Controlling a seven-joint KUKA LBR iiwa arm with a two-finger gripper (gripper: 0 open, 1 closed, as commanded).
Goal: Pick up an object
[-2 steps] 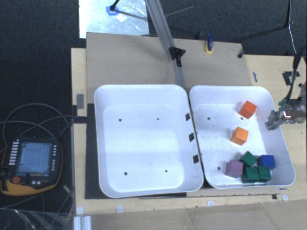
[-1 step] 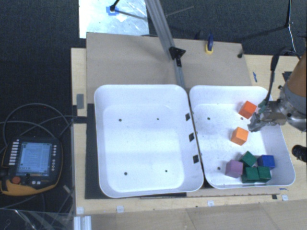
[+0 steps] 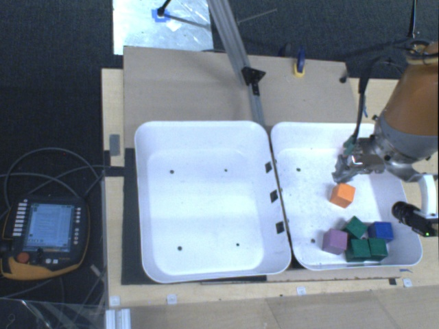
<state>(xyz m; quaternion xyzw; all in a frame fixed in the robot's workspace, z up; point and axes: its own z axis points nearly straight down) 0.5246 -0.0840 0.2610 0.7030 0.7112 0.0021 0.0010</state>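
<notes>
In the right bin (image 3: 302, 157) lies an orange cube (image 3: 342, 195), a little right of the bin's middle. My gripper (image 3: 345, 171) hangs just above and behind the cube, reaching in from the right under the orange-banded wrist. A cluster sits in the bin's near right corner: a purple cube (image 3: 335, 240), two green blocks (image 3: 356, 227) (image 3: 361, 249) and a blue cube (image 3: 381, 231). Nothing shows between my fingers from this angle.
The left bin (image 3: 147, 184) stands beside the right one, joined at a black-clipped divider (image 3: 275, 196). A slanted metal pole (image 3: 233, 33) rises behind the bins. A teach pendant (image 3: 44, 233) with cables lies on the floor at the left.
</notes>
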